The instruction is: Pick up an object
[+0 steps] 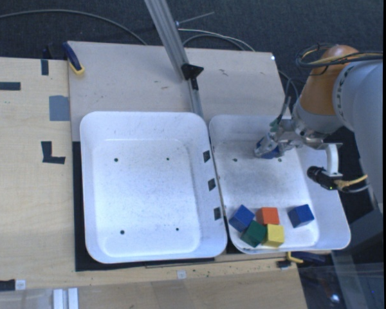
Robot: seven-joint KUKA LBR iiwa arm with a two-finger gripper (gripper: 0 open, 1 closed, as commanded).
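A pale wooden bench (26, 192) stands on dark carpet (276, 11). Black cables (83, 16) trail across the far floor, and a slanted aluminium post (170, 34) rises from the bench.

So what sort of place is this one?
Probably a robotics lab bench: a robot arm reaches over two white bins, coloured blocks lie in the right one, with loose cables and tape marks on the wooden tabletop.
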